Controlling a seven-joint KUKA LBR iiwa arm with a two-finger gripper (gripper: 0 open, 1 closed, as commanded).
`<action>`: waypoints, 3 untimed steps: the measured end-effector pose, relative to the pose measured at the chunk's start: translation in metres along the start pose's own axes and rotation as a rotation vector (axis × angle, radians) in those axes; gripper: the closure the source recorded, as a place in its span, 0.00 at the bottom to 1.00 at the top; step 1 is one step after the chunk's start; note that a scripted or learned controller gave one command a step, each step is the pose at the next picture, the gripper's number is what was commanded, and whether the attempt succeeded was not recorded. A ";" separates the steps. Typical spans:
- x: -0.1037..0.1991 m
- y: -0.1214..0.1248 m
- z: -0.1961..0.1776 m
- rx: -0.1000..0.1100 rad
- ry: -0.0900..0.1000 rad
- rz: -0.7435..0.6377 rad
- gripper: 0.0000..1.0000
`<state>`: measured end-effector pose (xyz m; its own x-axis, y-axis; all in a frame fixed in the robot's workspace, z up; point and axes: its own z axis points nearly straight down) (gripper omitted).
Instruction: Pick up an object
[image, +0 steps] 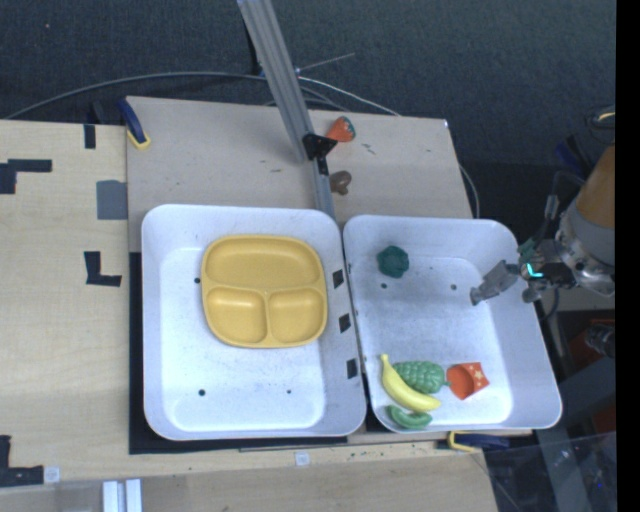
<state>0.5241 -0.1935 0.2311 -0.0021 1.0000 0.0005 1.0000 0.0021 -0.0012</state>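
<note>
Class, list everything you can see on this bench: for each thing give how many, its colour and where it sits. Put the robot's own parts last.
bins: two, white, side by side on the bench
divided plate: one, yellow, in the left bin, toward its far side
round object: one, dark green, far left part of the right bin
banana: one, yellow, near edge of the right bin
bumpy object: one, green, touching the banana
small green object: one, at the right bin's near rim, under the banana's end
red object: one, right of the bumpy object
clamp: one, blue and yellow, far left corner of the board
claw: one, grey, above the right bin's right side
</note>
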 end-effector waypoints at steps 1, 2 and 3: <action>-0.007 0.005 0.053 0.005 0.000 0.001 0.00; -0.007 -0.006 0.111 0.006 0.001 0.001 0.00; -0.007 -0.006 0.143 -0.001 -0.002 0.001 0.00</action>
<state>0.5184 -0.2007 0.0884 -0.0015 1.0000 -0.0017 1.0000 0.0015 -0.0005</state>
